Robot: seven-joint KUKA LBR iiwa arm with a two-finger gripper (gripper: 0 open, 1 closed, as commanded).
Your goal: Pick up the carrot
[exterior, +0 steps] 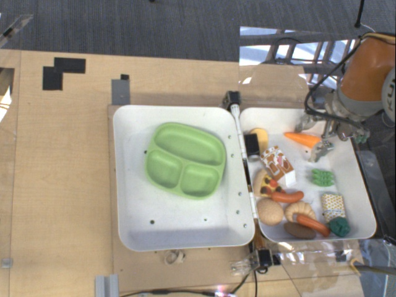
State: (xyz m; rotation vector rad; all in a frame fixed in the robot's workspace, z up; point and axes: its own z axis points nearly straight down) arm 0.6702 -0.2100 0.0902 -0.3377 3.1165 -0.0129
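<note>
While the tapered orange carrot [302, 139] lies free, the metal claw [323, 142] hangs spread-fingered just beside it.

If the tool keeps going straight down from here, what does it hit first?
Probably the carrot. The tool points down into the right bin, its fingertips at the carrot's thick end. Depth is unclear from this slant; it could instead meet bare bin floor just beside it.

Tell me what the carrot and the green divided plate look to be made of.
Carrot: likely moulded plastic toy, by its uniform orange colour and smooth matte surface. Green divided plate: probably plastic too, one even lime colour with soft rounded compartment edges and a slight sheen.
</note>
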